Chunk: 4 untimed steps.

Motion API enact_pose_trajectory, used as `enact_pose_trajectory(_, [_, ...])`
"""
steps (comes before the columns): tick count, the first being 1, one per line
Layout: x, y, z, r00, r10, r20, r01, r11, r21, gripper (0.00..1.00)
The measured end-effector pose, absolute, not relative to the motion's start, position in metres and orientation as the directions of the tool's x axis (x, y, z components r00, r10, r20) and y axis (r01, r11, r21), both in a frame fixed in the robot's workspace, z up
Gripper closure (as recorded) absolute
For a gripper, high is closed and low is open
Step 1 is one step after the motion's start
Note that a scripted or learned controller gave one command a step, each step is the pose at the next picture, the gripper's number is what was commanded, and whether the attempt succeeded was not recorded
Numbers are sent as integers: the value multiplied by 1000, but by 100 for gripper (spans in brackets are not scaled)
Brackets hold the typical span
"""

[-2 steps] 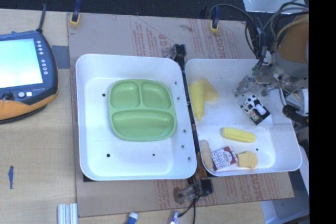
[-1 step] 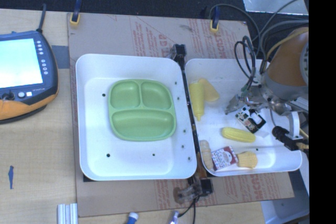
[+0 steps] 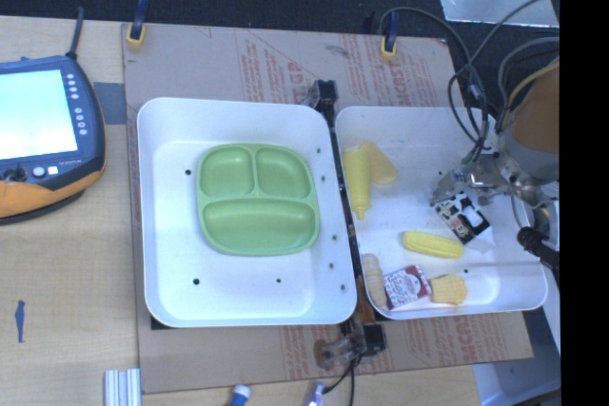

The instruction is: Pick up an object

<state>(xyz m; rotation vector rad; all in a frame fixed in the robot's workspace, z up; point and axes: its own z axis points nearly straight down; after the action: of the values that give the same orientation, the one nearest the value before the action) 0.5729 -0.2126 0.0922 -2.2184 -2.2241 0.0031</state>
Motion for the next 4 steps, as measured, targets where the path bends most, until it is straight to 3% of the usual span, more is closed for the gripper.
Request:
enact_pose_trajectory(1, [654,-212,92,-3,1000,0,1000,3,-1,0])
enact_pose_trajectory(3, [509,-127,92,-4,1000,-1,1000,4,-2,0])
enact_pose_trajectory(4, [591,-152,92,-3,1000,0,1000,3,-2,0])
